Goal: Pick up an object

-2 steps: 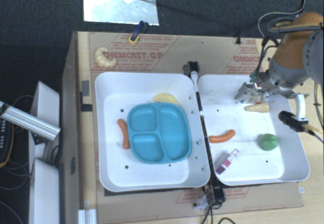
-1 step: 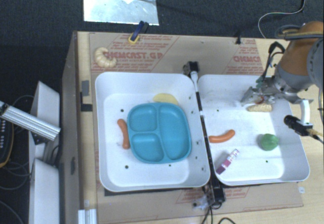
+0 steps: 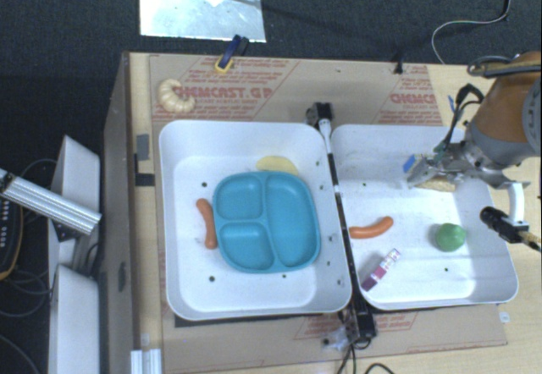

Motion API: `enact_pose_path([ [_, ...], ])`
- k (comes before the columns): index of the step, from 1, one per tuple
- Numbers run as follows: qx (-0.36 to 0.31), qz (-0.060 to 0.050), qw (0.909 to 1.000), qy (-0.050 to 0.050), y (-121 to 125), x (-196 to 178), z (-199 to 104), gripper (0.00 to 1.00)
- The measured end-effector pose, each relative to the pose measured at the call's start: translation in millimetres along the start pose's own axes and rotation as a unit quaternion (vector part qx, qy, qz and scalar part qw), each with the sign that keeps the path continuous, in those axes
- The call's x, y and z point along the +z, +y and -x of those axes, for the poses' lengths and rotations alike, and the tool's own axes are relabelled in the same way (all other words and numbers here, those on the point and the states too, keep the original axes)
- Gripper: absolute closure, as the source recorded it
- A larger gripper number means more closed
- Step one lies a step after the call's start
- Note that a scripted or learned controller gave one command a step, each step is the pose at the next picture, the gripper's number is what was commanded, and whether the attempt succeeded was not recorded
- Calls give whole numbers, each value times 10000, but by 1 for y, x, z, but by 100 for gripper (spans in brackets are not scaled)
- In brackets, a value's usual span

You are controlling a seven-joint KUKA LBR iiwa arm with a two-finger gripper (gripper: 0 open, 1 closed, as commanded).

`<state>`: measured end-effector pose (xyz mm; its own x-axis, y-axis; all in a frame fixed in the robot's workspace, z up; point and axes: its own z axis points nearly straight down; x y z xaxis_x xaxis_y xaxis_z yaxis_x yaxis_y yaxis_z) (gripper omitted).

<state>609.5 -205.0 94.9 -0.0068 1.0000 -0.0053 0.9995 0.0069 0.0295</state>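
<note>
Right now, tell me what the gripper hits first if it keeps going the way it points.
Probably the pale tan item directly beneath the gripper in the right bin; depth is hard to judge from this view.

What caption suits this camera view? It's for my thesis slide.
Gripper low over a tan item in the right bin, near sausage and green ball.

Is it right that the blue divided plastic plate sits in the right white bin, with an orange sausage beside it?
No. The blue divided plastic plate sits in the left white bin, as the camera view shows; an orange sausage does lie beside it.
</note>
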Motion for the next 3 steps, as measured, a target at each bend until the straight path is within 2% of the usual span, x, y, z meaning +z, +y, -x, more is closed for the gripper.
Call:
enact_pose_path([
  [1,12,-124,9999,29,36,10,-58,0],
  [2,24,-128,9999,17,36,4,-15,0],
  [3,22,-130,9999,20,48,11,1,0],
])
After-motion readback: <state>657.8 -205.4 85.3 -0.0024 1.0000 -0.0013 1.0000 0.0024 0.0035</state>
